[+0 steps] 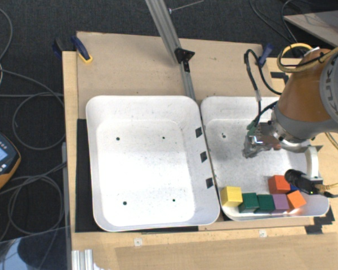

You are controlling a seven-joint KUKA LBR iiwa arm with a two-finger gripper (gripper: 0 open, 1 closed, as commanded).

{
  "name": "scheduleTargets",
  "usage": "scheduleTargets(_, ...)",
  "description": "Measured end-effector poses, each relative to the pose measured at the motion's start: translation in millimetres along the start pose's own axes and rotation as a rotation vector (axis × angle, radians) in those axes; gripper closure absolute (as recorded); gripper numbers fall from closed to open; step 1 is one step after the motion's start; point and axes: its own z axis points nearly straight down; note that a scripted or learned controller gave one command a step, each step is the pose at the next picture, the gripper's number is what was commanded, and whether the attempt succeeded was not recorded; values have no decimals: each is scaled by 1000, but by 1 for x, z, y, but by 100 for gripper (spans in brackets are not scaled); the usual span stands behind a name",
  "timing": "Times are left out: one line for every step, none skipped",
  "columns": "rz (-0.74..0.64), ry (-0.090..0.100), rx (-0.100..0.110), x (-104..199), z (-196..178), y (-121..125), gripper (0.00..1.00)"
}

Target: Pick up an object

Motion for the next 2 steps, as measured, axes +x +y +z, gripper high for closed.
scheduleTargets(-1, 0, -2, 0, -64, 4, 100)
scheduleTargets(-1, 0, 0, 0, -108, 6, 100)
